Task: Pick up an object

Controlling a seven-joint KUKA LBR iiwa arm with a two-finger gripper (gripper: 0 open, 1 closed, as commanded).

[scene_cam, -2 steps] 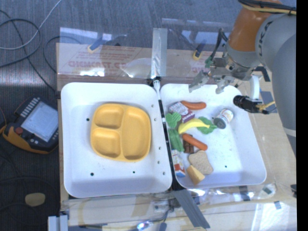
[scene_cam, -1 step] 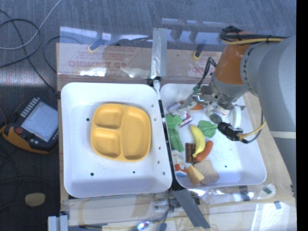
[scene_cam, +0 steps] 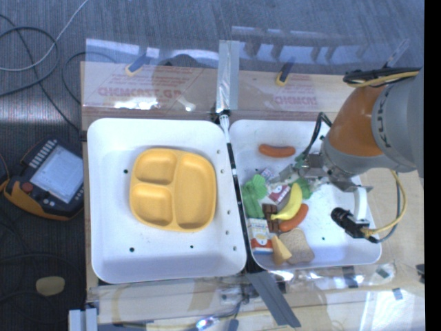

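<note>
The right bin (scene_cam: pixel 344 250) holds a heap of toy food. A yellow banana (scene_cam: pixel 291 203) lies on an orange-red pepper (scene_cam: pixel 298 216), with a green leafy piece (scene_cam: pixel 255 187) and a dark brown bar (scene_cam: pixel 274 196) to their left. An orange sausage (scene_cam: pixel 277 150) lies apart near the bin's far side. A small carton (scene_cam: pixel 260 236), a yellow wedge (scene_cam: pixel 281 252) and a brown bread slice (scene_cam: pixel 298 247) sit by the near wall. My gripper (scene_cam: pixel 300 173) is low over the heap, just above the banana's upper end and a green piece (scene_cam: pixel 304 188). The wrist hides its tips.
The left bin (scene_cam: pixel 110 254) carries a yellow divided plate (scene_cam: pixel 173 188). The arm's grey and orange body (scene_cam: pixel 365 126) covers the right bin's far right corner. A black cable plug (scene_cam: pixel 346 221) hangs over the right side of that bin. A handheld pendant (scene_cam: pixel 48 178) lies off the bench at left.
</note>
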